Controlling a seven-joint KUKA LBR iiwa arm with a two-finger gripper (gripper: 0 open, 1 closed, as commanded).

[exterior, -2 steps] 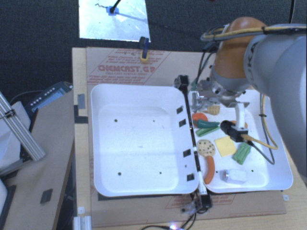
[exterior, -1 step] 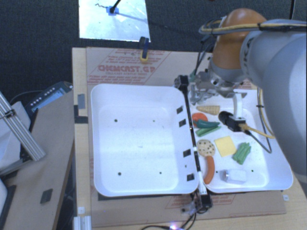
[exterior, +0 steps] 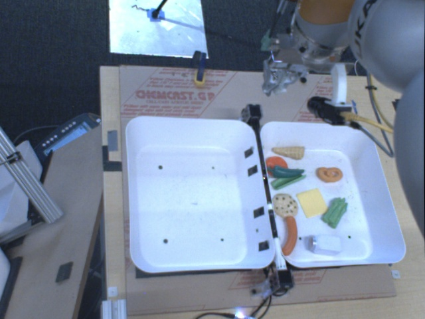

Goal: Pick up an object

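A: We see 2 shallow white bins on the bench. The left bin fills the centre-left of the frame, and only small dark dots mark its floor.

B: And the right bin, at centre-right, holds all the objects. Near its top edge we find a tan wedge. Below that, by the divider, lies a red piece with green pods over it.

A: To the right of those we note an orange ring. Lower down sit a speckled cookie, a yellow square just beside it, and a green bundle further right.

B: Toward the bottom of that bin we spot an orange sausage standing lengthwise and a white block near it.

A: Where is the gripper?

B: At the upper right of the frame, above the cardboard beyond the bins' far edge, well apart from every object. It hangs under the grey arm. We see nothing between its tips, but we cannot tell whether it is clenched or released; the metal there is too blurred.
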